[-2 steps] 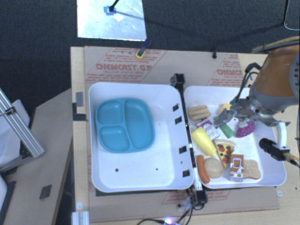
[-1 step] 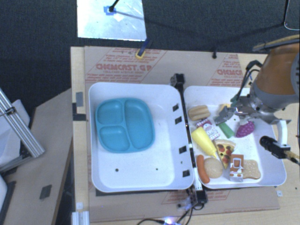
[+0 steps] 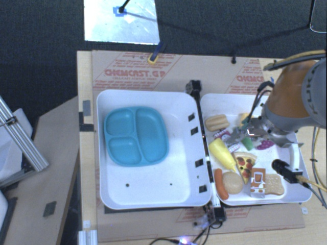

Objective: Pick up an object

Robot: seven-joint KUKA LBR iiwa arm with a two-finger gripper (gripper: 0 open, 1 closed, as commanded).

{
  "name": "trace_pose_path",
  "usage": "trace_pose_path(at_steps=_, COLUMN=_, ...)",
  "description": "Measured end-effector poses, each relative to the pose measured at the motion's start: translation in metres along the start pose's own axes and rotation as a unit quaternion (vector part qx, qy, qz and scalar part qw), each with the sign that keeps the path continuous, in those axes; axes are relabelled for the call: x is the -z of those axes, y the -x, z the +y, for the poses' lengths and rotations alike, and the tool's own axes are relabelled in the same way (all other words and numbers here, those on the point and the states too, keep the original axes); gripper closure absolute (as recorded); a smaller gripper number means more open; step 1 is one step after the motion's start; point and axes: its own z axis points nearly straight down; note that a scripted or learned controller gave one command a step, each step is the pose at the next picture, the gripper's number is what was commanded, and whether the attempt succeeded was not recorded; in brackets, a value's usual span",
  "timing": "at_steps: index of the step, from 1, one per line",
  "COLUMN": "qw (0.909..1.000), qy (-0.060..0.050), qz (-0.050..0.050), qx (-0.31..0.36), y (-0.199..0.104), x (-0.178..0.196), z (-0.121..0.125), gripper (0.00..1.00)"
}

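The right bin (image 3: 301, 195) holds several toy foods: a tan hot dog bun (image 3: 216, 121), a yellow banana-like piece (image 3: 224, 153), a pizza slice (image 3: 246, 163), an orange sausage (image 3: 220, 184), a beige round piece (image 3: 233, 182), a red and white fries box (image 3: 258, 182) and a toast slice (image 3: 274, 186). My gripper (image 3: 244, 135) hangs low over the middle of this bin. It is right next to a green piece (image 3: 248, 142) and a purple piece (image 3: 265, 145). A small yellow piece (image 3: 244, 118) lies just behind it. Nothing shows clearly between the fingers.
A blue divided plate (image 3: 136, 136) lies in the left bin (image 3: 153, 188). A black-clipped divider (image 3: 201, 137) separates the two bins. The grey and orange arm (image 3: 294, 98) covers the right bin's far right side. Cardboard (image 3: 135, 70) lies under both bins.
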Motion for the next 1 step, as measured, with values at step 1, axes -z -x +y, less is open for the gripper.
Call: trace_pose_path(at_steps=1, qw=1.0000, qy=0.007, qz=-0.002, qx=-0.001, y=0.0017, x=-0.0269, z=0.0028, gripper=0.00)
